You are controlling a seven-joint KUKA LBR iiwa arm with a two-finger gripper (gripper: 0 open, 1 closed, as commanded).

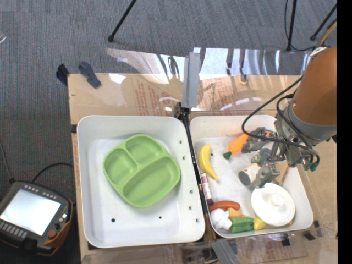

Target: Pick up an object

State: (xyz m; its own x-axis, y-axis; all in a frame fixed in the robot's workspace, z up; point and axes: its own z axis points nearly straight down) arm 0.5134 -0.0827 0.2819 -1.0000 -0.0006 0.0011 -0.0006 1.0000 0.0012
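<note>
Nothing looks lifted yet, so the pick remains to be done. The gripper (pixel 263 159) hangs low in the right bin (pixel 220 126), just above a small white cup (pixel 248 176) lying on its side; whether it is open or closed, I cannot tell, as the metal parts blur together. Nearby lie a smooth curved banana (pixel 207 161), a glossy orange carrot (pixel 237 143) and a round white lid (pixel 273 204). The left bin (pixel 88 147) holds a matte green divided plate (pixel 142 169).

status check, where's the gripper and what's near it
Gripper low in right bin, fingers not readable. Nothing seen held. Carrot and banana to its left, white lid just below. Green plate in left bin.
</note>
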